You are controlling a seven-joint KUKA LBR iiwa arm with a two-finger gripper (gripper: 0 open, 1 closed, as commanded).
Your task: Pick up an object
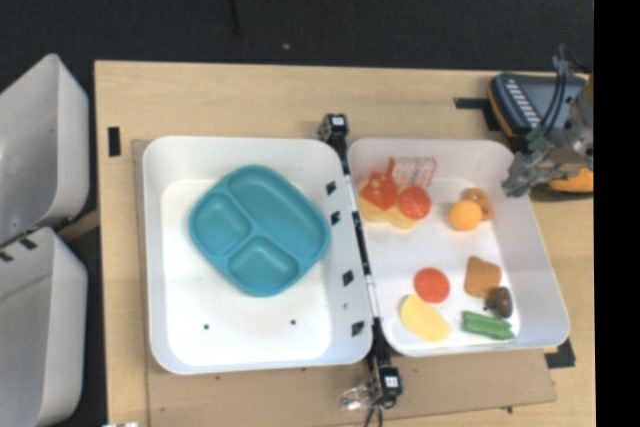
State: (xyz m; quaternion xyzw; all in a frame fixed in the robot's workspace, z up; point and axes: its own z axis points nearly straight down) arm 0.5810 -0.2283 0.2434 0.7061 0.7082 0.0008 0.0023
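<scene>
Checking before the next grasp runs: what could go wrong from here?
1. The gripper sits by the rim of the right bin; descending there may hit the wall.
2. The brown piece, dark lump and green bean nearly touch, so a grasp could nudge neighbours.

Matt teal plastic tray; wooden bench.

No text, label, brand or number can be read anywhere. Red print is seen on a clear packet at the back of the right bin, but it is too blurred to be made out. Pale rows are seen on the face of a dark device lying on the bench just beyond that bin, and no characters can be told there either.
</scene>
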